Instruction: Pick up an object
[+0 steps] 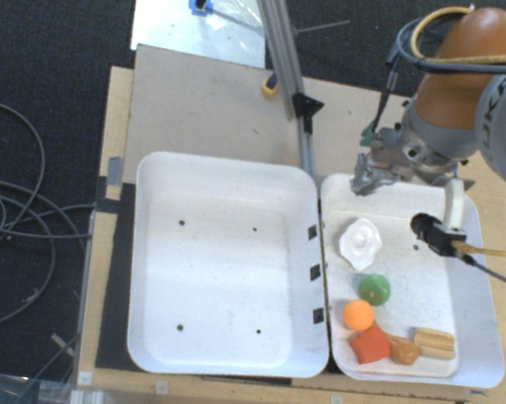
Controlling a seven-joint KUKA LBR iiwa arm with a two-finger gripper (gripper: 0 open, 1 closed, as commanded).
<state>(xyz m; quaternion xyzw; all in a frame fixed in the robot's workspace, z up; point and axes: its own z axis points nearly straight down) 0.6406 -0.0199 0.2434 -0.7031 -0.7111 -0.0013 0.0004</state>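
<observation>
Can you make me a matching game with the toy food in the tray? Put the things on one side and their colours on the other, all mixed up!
All of these lie in the right bin.

Things:
1. the frilly piece nearest the gripper
2. the round piece just below it
3. the ball below that
4. the blocky piece near the bin's front edge

Colours:
A. red
B. green
C. white
D. orange

Right pairs: 1-C, 2-B, 3-D, 4-A.
</observation>
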